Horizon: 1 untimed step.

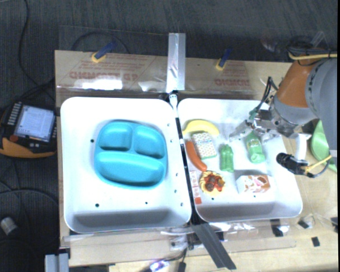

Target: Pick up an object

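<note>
My gripper [251, 132] hangs over the back right part of the right bin [283, 208], open, its fingers spread just above a small green object [254, 150]. Nothing sits between the fingers. Other items lie in this bin: a green bottle [226, 158], a yellow banana-like piece [201, 127], a white checkered block [204, 145], an orange-red sausage shape [195, 156], a pizza slice [212, 181] and a white packet with red print [253, 183].
The left bin [79, 208] holds a blue divided plate [130, 153]. The arm's orange band [293, 87] and grey body reach in from the right. A black handheld device [25, 128] lies off the bench at the left. A metal divider [176, 61] stands behind the bins.
</note>
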### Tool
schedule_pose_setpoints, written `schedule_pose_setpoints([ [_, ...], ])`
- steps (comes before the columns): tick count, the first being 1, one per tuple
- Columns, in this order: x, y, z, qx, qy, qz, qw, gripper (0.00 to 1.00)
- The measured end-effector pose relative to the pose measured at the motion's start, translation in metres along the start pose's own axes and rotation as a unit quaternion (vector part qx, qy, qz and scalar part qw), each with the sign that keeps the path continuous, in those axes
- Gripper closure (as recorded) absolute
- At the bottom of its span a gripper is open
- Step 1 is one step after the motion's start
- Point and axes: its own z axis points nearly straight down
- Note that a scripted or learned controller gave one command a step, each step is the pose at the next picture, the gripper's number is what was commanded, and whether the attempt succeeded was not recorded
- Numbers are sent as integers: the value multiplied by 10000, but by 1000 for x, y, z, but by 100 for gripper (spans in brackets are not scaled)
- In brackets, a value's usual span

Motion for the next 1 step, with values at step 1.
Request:
schedule_pose_setpoints([
  [1, 0, -1, -6, 24, -15, -3, 10000, 100],
])
